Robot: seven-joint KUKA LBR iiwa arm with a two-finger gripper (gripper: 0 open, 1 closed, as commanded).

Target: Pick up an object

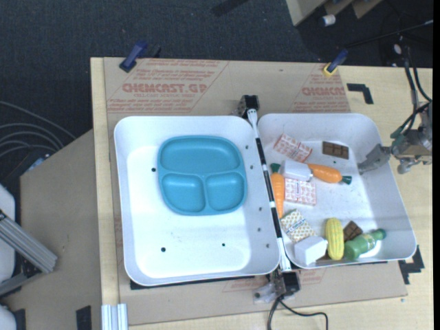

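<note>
Two shallow white bins sit side by side on the tan surface [206,81], and the right bin [385,184] serves as the landmark here. The pincer [375,158] shows at that bin's right rim, about level with its upper half, as a grey metal piece reaching in from the right; whether it is spread or pressed together cannot be told from this angle, and nothing shows between its tips. Inside the right bin lies a scatter of toy food. An orange carrot [324,174] with a green tip lies across the middle of the bin, well apart from the pincer. A second orange piece [277,192] stands along the bin's left wall. A brown chocolate bar [335,150] rests near the bin's back, to the upper right of the carrot, and a red-and-white patterned packet [292,146] lies at the back left. Another patterned packet [300,191] sits below the carrot. At the bin's front edge a yellow corn cob [334,238] stands just beside a green bottle [363,244], with a white block [311,249] to the corn's left. To the left of the right bin, the left bin [137,218] holds a blue divided plate [201,174] with three compartments.
</note>
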